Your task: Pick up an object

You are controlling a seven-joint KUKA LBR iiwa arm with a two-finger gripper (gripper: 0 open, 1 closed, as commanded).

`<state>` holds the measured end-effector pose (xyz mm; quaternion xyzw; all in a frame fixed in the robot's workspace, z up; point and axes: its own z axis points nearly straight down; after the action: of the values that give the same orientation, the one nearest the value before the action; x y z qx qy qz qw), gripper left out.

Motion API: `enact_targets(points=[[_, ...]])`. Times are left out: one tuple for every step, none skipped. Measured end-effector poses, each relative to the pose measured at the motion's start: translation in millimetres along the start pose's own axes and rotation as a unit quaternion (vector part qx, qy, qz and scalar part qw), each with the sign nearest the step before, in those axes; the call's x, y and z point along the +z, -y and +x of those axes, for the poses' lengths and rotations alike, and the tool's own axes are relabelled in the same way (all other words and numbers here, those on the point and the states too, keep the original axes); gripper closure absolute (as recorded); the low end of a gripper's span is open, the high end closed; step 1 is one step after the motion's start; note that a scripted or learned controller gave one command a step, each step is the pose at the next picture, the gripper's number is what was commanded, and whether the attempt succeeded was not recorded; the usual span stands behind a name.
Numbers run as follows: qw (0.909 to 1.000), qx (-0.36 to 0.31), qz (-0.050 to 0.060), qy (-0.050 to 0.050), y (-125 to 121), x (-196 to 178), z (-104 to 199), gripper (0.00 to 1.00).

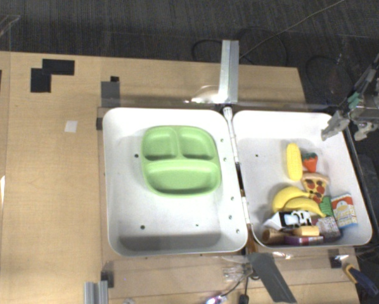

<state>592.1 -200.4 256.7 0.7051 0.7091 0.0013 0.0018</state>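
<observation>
The grey two-finger gripper (345,124) hangs at the far right corner of the right white plastic bin (265,132), over its rim. Whether its fingers are parted or closed cannot be told, since they are too small and blurred; nothing is visible between them.

Step in hand, as a judgement: approach and selection, no grasp made yet. To do it well, the arm should come down vertically over a piece with free space on both sides, not into the packed corner. The best candidate is the yellow plastic corn cob (293,160). It lies lengthwise near the bin's right edge, nearest the gripper, with bare floor on its left. The fingers should straddle its narrow width. The small orange-red toy vegetable (310,162) touches or sits just beside its right side and could snag a finger.

The rest crowd the near right corner: a yellow toy banana bunch (294,199), a toy pizza slice (314,185), a small white-and-red carton (345,211), a black-and-white piece (296,219) and a brown-and-purple item (298,235) along the near edge. These are touching or overlapping, so a grab there risks a slip or a double pick.

In the left white bin (123,170), a green three-compartment plastic plate (179,159) lies flat in the centre. It is wide and low, a poor pinch target.
</observation>
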Motion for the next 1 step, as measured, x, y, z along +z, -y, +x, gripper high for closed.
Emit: enact_targets(points=[[0.9998,0.022,0.001,0.000,6.8,150.8,-4.3,0.00]])
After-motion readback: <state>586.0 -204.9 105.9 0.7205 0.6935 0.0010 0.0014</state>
